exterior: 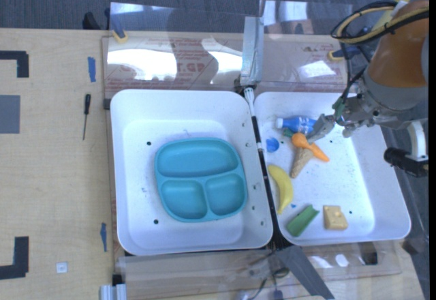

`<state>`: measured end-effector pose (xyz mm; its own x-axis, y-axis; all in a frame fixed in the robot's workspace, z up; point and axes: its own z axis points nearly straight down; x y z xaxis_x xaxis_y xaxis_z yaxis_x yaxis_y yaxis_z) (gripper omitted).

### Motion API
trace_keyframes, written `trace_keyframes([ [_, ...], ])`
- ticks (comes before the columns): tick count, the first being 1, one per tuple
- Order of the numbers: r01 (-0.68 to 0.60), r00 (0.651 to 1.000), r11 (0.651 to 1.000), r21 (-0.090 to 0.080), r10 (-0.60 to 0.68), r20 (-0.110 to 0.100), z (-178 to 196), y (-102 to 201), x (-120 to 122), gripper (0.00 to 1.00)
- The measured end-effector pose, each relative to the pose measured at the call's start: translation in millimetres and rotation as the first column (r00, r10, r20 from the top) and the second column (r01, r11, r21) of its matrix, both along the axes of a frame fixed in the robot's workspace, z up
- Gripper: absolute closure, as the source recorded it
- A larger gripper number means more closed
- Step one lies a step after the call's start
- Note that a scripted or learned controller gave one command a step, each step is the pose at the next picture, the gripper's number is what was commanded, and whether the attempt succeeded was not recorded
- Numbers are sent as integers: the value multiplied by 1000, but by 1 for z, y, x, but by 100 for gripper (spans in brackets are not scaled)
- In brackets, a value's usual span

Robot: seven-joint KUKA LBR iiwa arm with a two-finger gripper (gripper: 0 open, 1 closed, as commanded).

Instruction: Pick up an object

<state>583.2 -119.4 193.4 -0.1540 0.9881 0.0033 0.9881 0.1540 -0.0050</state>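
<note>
My gripper (335, 127) hangs over the back of the right bin (381, 183), open, with nothing between its fingers. One finger (319, 130) reaches down-left, close to a blue and white bottle (296, 124) and an orange carrot (310, 146). A tan cone (298, 165) lies just below the carrot. Further forward in the same bin are a yellow banana (281, 187), a green block (302, 219) and a tan square piece (334, 217). A small blue item (272, 145) sits by the bin's left wall.
The left bin (129, 155) holds a teal divided plate (201, 178). A metal divider (249, 60) and clear panels stand behind both bins. The arm's orange band (402, 53) and cables fill the upper right.
</note>
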Motion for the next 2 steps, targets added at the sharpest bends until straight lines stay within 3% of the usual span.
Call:
trace_keyframes([
  [1, -139, 990, 990, -4, 139, 12, -106, -17, 15, 0],
  [2, -180, 984, 984, -6, 180, 16, -14, 2, 17, 0],
])
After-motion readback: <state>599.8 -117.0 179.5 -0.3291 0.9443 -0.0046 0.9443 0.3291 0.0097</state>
